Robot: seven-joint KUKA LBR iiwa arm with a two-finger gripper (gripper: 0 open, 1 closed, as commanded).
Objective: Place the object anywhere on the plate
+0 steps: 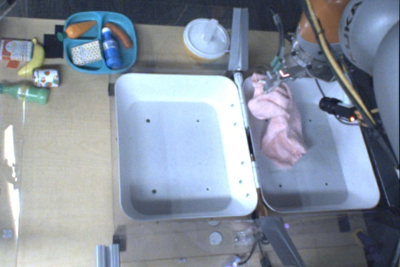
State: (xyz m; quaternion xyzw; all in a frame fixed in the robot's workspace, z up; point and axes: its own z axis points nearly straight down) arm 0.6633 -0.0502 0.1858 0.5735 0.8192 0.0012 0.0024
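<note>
The pincer (273, 76) sits at the top of a pink cloth (279, 123) in the right bin (350, 191). It seems to grip the cloth, but I cannot tell for sure.

Crumpled pink cloth (278, 125), draped lengthwise in the right bin's (350, 197) left half

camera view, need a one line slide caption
KUKA arm's gripper at the top of a pink cloth in the right bin.
</note>
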